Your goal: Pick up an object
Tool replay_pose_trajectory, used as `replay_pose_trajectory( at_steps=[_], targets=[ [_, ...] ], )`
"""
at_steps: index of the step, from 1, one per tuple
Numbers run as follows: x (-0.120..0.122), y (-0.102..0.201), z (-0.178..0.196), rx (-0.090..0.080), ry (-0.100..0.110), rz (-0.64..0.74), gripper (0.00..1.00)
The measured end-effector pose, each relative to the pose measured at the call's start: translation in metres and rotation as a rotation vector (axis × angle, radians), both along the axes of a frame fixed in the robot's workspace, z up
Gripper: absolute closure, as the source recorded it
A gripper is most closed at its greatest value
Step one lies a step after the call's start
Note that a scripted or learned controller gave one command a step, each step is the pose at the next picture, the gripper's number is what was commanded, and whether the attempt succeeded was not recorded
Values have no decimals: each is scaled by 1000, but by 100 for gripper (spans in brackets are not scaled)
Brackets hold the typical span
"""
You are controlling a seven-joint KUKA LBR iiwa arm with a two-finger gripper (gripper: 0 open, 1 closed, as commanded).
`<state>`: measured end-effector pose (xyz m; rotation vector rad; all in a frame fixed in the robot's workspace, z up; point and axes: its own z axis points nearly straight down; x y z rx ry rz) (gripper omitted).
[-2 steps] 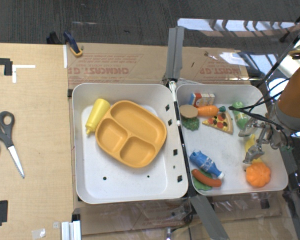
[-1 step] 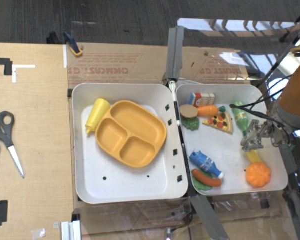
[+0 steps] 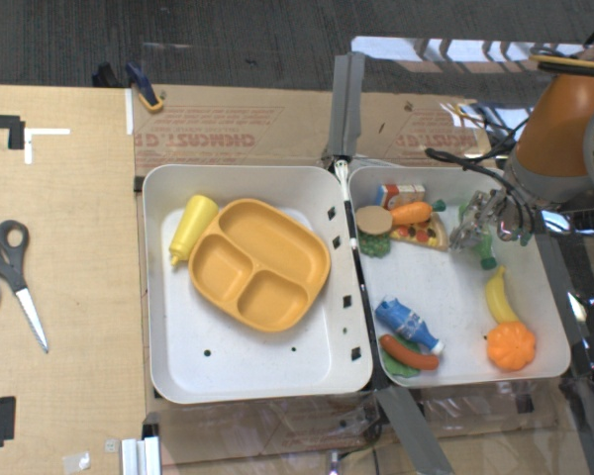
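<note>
Gripper [image 3: 483, 228] is seen over the right bin [image 3: 455, 290], at about 2 o'clock of its floor; jaw state cannot be told, nothing is seen held. Banana [image 3: 498, 297] is placed just below it at 6 o'clock, orange pumpkin [image 3: 511, 346] further down. Pizza slice [image 3: 422, 233] and carrot [image 3: 411, 212] are located at the gripper's 9 o'clock. Left bin [image 3: 178, 354] is occupied by a yellow divided plate [image 3: 259, 263] and a yellow bottle [image 3: 192, 228].
</note>
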<state>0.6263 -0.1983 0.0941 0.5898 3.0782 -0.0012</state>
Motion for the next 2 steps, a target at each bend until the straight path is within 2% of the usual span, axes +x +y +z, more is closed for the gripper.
replay_pose_trajectory(
  at_steps=[1, 2],
  targets=[
    [13, 40, 10, 1, 1, -81, 100],
    [-105, 97, 7, 4, -13, -348, 100]
  ],
)
